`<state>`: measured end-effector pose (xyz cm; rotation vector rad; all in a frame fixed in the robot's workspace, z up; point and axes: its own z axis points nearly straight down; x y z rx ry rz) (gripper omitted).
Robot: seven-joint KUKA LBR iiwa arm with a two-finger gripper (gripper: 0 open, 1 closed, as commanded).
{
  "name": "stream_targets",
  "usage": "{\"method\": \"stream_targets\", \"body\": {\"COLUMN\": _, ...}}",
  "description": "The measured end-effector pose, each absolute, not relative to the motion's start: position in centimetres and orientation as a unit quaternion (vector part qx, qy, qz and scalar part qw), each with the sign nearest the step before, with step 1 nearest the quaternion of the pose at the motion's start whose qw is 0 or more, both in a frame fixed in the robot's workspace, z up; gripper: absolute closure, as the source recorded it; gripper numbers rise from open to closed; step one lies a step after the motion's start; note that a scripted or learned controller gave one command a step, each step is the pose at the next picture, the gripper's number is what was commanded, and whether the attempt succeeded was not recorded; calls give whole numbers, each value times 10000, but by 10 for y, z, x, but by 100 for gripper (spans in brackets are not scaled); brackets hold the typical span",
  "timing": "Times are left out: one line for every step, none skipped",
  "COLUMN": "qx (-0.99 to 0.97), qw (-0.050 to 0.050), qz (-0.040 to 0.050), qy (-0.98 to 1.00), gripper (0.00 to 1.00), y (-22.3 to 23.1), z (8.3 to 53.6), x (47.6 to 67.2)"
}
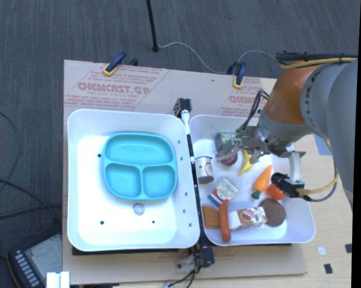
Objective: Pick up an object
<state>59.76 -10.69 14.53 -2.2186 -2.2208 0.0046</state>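
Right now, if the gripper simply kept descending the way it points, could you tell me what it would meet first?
Most likely the banana lying just below the gripper in the right bin, with the purple onion close on its left. Depth is hard to judge from this slanted view, so either could be touched first.

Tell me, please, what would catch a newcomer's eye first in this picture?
Probably the blue divided tray, lying alone in the left bin. Next, the grey arm with its orange band, reaching over the right bin, where toy foods crowd together: a carrot, a banana and a hot dog.
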Motion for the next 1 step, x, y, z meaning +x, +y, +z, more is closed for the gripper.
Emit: {"method": "stream_targets", "body": {"qx": -7067, "qw": 14, "qz": 14, "qy": -7075, "gripper": 100, "y": -107, "z": 155, "x": 598}}
